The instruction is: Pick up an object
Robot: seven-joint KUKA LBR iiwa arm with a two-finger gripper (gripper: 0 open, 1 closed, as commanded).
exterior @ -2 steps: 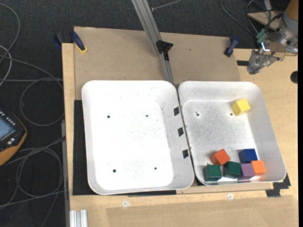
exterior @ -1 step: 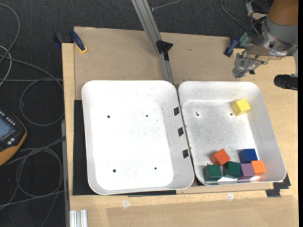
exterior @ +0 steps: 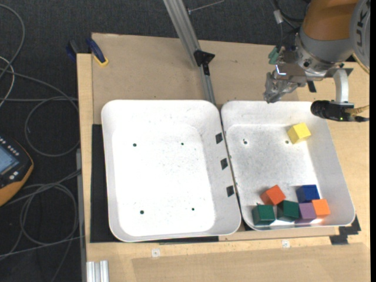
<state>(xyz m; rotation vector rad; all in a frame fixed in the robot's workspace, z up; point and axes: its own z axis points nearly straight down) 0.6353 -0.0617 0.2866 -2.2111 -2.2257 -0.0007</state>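
While the gripper (exterior: 275,94) hangs over the right bin's (exterior: 335,169) far rim, fingers look pinched together with nothing between them. Yellow cube (exterior: 298,133) sits apart in that bin. Orange (exterior: 274,195), green (exterior: 264,214), blue (exterior: 307,193), purple (exterior: 306,211) blocks cluster at its near edge.

Partial dark lettering shows on the arm's orange band (exterior: 338,10) at the top right corner, cut off and unreadable. No other text is legible.
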